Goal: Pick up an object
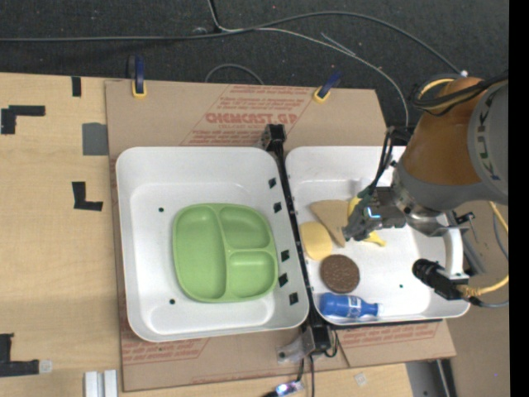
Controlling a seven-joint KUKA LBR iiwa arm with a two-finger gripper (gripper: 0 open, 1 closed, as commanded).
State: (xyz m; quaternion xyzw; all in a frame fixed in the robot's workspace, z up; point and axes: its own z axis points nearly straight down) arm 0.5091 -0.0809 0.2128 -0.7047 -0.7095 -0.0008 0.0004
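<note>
The right bin (pixel 331 170) holds a tan wedge (pixel 328 217), a pale yellow round piece (pixel 316 240), a brown disc (pixel 340 273), a blue bottle (pixel 347 307) lying on its side, and a yellow object (pixel 371 236) partly hidden under the arm. My gripper (pixel 362 222) hangs low over the middle of this bin, right above the yellow object and beside the tan wedge. The grey and orange arm covers the bin's right part.
The left bin (pixel 136 197) carries a green divided plate (pixel 224 251). A black divider (pixel 285 213) runs between the bins. Both bins rest on cardboard (pixel 240 114) clamped to a wooden bench. Cables cross the dark floor behind.
</note>
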